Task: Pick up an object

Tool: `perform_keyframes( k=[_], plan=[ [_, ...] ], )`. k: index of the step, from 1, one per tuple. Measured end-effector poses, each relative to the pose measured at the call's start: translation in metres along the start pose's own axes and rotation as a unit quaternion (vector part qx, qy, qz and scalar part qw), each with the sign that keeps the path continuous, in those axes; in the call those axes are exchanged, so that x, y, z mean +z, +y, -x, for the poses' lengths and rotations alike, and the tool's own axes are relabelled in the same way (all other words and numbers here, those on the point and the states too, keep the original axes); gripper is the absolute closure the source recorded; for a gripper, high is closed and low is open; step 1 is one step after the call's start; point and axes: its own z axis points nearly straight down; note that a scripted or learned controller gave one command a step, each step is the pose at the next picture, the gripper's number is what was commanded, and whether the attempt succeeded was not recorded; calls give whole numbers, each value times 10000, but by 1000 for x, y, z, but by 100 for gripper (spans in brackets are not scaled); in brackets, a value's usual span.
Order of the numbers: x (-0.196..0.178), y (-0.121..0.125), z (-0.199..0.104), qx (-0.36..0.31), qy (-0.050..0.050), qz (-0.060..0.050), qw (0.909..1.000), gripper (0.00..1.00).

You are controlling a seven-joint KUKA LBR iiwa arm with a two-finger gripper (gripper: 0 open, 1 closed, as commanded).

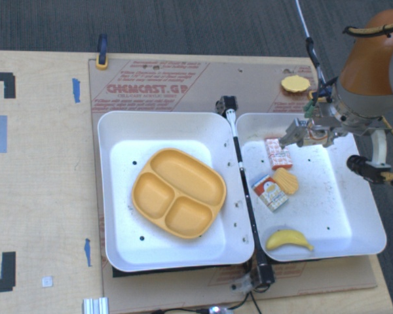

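Nothing picked yet. Claw (300,135) hangs over right bin (354,234), can't tell if spread or pressed together. Small carton (277,153) just below-left of it; banana (289,240) well below.

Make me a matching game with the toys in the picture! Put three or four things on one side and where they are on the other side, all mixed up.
Things:
1. banana
2. yellow divided plate
3. round yellow cookie
4. claw

Places:
A. on the brown board behind the bins
B. in the left bin
C. above the far end of the right bin
D. at the near edge of the right bin

Pairs: 1-D, 2-B, 3-A, 4-C
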Motion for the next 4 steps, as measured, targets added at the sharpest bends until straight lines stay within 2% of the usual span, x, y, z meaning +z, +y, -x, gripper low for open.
perform_keyframes(
  k=[1, 2, 3, 4],
  plan=[
    [113, 11, 8, 1, -4, 14, 10000, 0],
    [123, -29, -20, 1, 3, 5, 10000, 0],
    [113, -29, -20, 4, 1, 21, 10000, 100],
    [24, -74, -50, -4, 1, 7, 10000, 100]
  ],
)
